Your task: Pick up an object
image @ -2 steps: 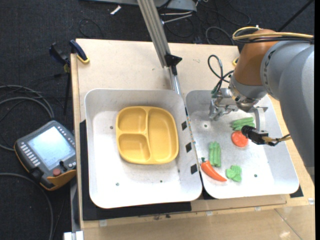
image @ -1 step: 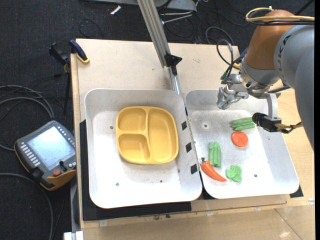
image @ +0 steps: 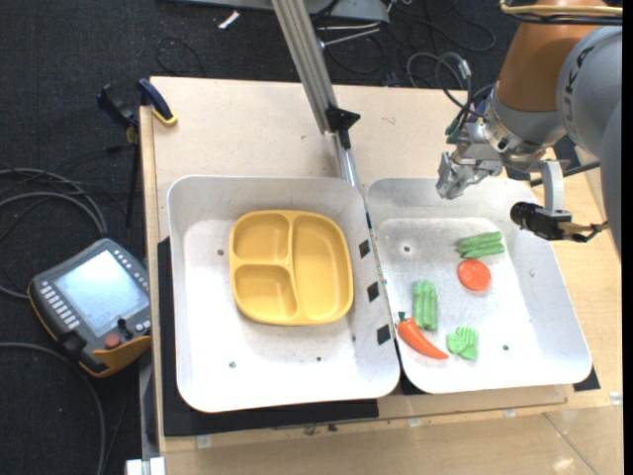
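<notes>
My gripper point(image: 453, 184) hangs over the far edge of the right bin point(image: 554, 364), above bare white floor, with nothing seen between its fingers. In that bin lie a green bean-like piece point(image: 481, 245), a round red tomato slice point(image: 475, 275), a green ridged piece point(image: 425, 305), an orange carrot point(image: 420, 339) and a small green leafy piece point(image: 462, 342). All of them lie nearer the camera than the gripper. The closest is the green bean-like piece, a short way to the gripper's front right.
The left bin point(image: 198, 364) holds a yellow divided plate point(image: 293, 266). A slanted metal pole point(image: 307, 52) crosses the bench top toward the seam between the bins. A teach pendant point(image: 91, 305) lies on the floor to the left.
</notes>
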`<move>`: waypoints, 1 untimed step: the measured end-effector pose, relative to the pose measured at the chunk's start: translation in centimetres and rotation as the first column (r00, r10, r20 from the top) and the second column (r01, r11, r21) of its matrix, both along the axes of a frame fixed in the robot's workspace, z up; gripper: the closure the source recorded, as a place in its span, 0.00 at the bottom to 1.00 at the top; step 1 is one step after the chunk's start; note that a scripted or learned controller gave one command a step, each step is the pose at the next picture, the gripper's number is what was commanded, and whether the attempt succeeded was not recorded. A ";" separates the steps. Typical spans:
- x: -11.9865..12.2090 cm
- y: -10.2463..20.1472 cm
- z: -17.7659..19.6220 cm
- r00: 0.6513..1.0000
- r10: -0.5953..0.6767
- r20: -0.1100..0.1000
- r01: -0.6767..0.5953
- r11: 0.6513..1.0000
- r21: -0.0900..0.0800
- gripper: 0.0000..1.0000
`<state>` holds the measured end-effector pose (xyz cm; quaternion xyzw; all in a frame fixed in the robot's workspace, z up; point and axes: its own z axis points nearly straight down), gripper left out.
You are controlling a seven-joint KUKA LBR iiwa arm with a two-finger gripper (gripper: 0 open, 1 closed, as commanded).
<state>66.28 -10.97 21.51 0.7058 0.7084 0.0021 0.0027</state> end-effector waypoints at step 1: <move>0.1 0.0 2.1 1.000 -0.001 -0.002 0.001 1.000 0.000 1.00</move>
